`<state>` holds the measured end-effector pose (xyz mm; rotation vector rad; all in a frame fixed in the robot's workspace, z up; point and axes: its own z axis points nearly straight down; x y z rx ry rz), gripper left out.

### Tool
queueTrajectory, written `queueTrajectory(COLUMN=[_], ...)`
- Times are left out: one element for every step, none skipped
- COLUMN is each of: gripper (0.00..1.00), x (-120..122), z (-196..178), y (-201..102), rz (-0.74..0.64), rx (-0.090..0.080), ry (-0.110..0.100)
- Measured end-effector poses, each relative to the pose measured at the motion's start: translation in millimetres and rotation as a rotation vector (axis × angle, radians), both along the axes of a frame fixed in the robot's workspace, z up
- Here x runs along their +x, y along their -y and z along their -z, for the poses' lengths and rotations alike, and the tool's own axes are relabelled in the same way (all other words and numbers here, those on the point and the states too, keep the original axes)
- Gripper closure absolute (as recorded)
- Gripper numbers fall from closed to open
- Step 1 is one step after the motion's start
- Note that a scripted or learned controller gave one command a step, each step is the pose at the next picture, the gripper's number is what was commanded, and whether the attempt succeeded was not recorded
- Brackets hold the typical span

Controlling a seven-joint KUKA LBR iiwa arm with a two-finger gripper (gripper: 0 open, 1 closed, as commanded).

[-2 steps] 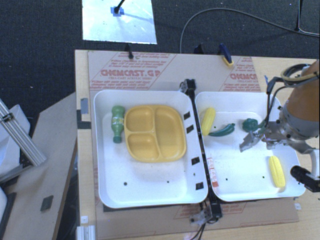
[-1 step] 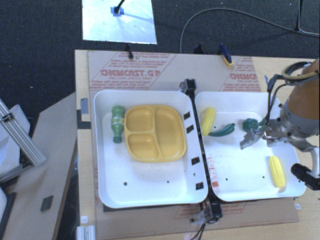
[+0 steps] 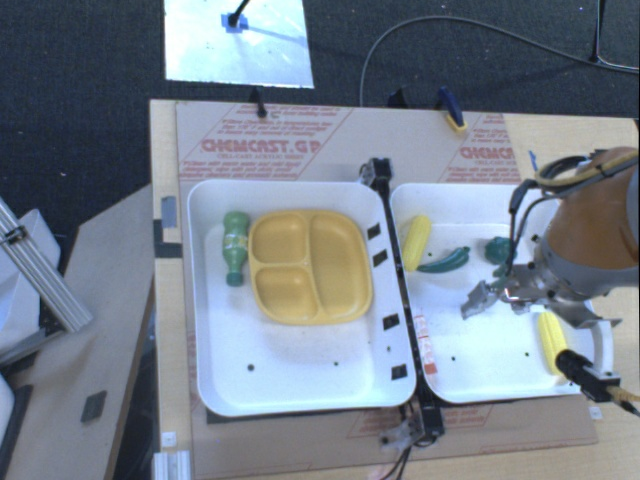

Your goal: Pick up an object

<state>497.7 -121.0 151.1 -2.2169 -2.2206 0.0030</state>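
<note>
Right bin (image 3: 470, 383) holds the pickable stuff: green pepper (image 3: 445, 260) just up-left of the hand (image 3: 480, 300), yellow corn cob (image 3: 415, 240) further up-left by the divider, teal object (image 3: 498, 250) right above the hand, another yellow corn-like piece (image 3: 551, 336) down-right of it under the wrist. Hand low over the bin floor, nothing visibly between its fingers; open or closed, cannot tell. Far left of the hand, left bin (image 3: 215, 368) has a yellow divided plate (image 3: 308, 266) with a green bottle (image 3: 235, 248) touching its left edge. Both bins sit on the worktop (image 3: 300, 133).
</note>
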Motion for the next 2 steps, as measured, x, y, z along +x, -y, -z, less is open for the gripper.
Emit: queueTrajectory(gripper=[0.00, 0.00], x=[-10, -9], z=[55, 66], y=[-4, -4], rz=[0.001, 0.001], rx=[0.000, -0.001], ry=[0.000, 0.005])
